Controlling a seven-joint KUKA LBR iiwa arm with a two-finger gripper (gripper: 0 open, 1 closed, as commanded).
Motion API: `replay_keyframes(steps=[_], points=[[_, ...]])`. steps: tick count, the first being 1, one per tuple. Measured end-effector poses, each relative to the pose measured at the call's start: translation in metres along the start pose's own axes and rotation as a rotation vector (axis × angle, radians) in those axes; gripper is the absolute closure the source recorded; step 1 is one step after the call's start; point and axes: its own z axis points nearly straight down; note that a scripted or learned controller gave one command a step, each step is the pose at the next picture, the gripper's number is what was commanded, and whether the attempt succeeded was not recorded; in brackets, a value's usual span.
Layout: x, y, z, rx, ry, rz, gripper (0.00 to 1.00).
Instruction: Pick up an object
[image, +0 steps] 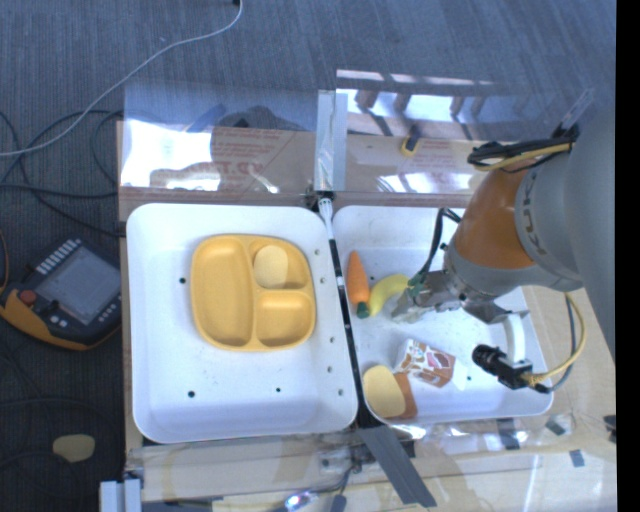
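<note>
The right bin (480, 400) holds an orange carrot (356, 282), a yellow banana (385, 292), a small printed carton (428, 363) and a tan-and-orange cup lying on its side (385, 390). My gripper (412, 300) hangs low over the bin's middle, right beside the banana's right end. The wrist and its orange band (500, 225) cover most of the gripper. I cannot see anything held between its fingers.
In the left bin (160, 400) lies a yellow divided plate (250, 292). A black cable and connector (500, 362) trail from the wrist over the right bin's right side. A teach pendant (65, 290) lies on the floor at far left.
</note>
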Motion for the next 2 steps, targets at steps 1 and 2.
replay_keyframes(steps=[1,2], points=[[0.000,0.000,0.000,0.000,0.000,0.000,0.00],[-0.004,0.059,0.011,0.005,-0.003,-0.290,0.00]])
